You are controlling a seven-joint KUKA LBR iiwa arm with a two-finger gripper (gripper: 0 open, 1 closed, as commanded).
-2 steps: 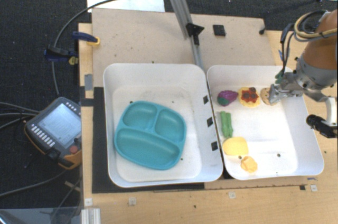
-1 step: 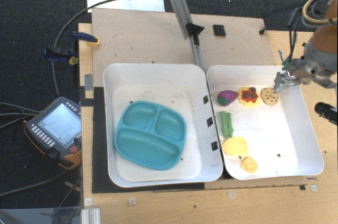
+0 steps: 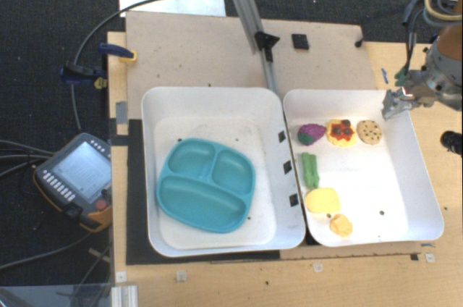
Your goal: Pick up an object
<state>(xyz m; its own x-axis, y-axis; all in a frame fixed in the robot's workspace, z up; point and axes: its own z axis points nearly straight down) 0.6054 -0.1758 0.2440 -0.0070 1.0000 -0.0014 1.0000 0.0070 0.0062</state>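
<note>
Hovering over the right bin's far edge, the tool is seen — its opening cannot be told. A cookie lies just beside it.

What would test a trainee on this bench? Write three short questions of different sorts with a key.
1. True or false: the teal divided plate lies in the right bin.
2. Which item lies nearest the gripper? A) purple grapes B) cookie C) green pod
3. Fill in: the pizza slice sits between the grapes and the ____.

Key: 1 false, it lies in the left bin; 2 B; 3 cookie.
</note>
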